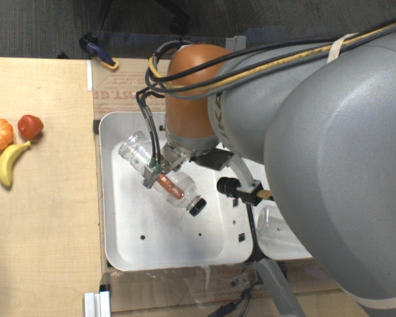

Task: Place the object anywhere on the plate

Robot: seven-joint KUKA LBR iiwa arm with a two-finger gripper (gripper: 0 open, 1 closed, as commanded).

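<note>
One claw hangs over the white bin.

End effector over bin; fruit left.

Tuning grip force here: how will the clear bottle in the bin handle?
The clear bottle looks thin plastic, so probably light and squashy. It lies on its side in the white bin; being round and smooth, it may roll or slip.

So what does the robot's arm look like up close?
The arm is big, smooth, rounded and grey, with an orange band near the wrist. Black and yellow cables run along it. Its end effector looks partly see-through with black bits.
</note>
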